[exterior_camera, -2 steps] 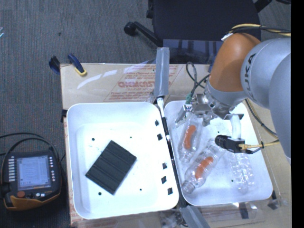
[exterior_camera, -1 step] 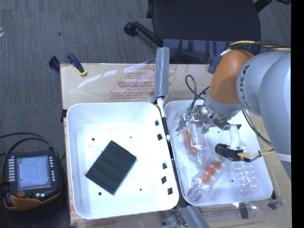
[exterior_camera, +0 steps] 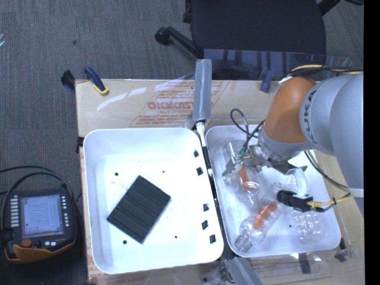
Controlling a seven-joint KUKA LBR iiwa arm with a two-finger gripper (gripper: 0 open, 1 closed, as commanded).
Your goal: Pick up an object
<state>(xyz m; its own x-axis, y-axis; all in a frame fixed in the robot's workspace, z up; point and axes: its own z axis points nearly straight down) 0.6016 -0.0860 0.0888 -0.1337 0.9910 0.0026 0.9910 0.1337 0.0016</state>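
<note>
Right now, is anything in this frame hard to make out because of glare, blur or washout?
Camera view: the right bin is bright, so the clear bottles blend into the white; the pincer is soft and lost among them. The black pad in the left bin reads sharply. Sheen streaks the cardboard.

Our arm (exterior_camera: 341,114) is big, round and grey, with a shiny orange band (exterior_camera: 290,117) and dark letters on its side. Thin black and yellow cables (exterior_camera: 323,203) curl near our small silver tool (exterior_camera: 243,162).
</note>
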